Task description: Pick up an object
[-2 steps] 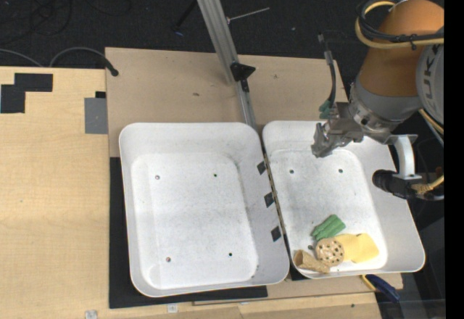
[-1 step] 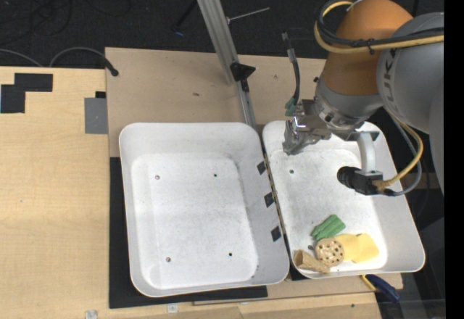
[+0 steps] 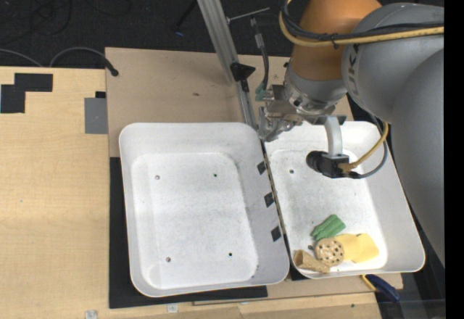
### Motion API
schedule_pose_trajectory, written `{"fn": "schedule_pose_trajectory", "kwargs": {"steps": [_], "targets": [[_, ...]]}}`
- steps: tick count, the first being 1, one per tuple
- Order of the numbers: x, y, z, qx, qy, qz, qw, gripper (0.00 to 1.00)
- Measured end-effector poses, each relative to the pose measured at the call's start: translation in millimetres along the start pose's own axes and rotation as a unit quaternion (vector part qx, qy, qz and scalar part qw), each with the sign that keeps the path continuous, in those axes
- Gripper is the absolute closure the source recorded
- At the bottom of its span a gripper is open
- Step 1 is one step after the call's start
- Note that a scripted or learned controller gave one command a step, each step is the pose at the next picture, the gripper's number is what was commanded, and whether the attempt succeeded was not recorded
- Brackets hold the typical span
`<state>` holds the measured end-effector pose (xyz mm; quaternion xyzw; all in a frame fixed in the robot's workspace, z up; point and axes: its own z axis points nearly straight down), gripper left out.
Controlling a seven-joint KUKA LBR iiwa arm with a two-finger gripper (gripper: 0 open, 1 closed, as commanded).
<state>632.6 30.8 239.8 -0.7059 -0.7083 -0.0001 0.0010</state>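
Several small objects lie together in the near corner of the right bin point(image 3: 395, 187): a green piece point(image 3: 328, 227), a round tan waffle-like disc point(image 3: 329, 250), a yellow piece point(image 3: 360, 247) and a tan cracker-like piece point(image 3: 311, 261). My gripper point(image 3: 270, 125) hangs at the far left corner of the right bin, close to the divider between the bins. It is well away from the objects, and nothing shows in it.
The left bin point(image 3: 188, 201) lies beside the right one. A slanted aluminium bar point(image 3: 217, 27) rises behind the divider, close to the gripper. A black cable plug point(image 3: 326, 163) hangs from the wrist over the right bin. The arm's grey body covers the right side.
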Motion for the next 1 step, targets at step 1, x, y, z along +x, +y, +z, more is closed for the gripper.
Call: {"fn": "schedule_pose_trajectory", "kwargs": {"steps": [1], "targets": [[41.2, 17.4, -1.9, 0.000, 0.000, 0.000, 1.0000, 1.00]]}}
